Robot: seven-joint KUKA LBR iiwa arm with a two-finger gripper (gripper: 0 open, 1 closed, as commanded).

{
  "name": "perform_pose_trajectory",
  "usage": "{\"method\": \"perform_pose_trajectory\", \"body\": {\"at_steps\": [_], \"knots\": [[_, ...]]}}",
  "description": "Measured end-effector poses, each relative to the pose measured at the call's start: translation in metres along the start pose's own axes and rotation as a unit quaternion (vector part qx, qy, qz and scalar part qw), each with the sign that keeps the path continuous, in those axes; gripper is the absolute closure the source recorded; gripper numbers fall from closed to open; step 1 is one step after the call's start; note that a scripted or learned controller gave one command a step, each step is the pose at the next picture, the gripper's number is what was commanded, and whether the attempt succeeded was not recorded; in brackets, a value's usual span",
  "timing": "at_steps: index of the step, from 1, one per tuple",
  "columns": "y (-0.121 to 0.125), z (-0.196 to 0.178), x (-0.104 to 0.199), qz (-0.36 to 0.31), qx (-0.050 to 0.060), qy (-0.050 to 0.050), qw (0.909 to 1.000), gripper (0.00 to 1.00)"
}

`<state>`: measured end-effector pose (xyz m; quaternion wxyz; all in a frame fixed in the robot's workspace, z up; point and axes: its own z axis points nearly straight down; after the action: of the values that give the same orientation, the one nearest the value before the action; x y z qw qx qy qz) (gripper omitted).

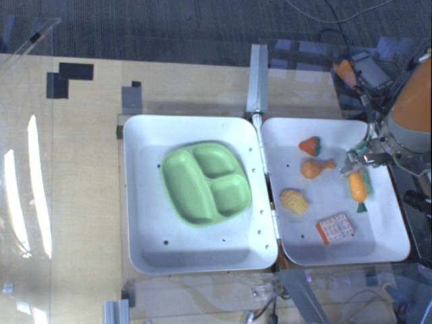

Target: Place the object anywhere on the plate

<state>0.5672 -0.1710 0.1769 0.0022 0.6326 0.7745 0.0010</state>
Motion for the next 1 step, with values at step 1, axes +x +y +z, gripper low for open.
{"method": "perform_pose_trajectory", "body": {"at_steps": [1], "knots": [[0.0777,-0.0058,0.0986,-0.041,0.001,0.001,0.9992,1.0]]}}
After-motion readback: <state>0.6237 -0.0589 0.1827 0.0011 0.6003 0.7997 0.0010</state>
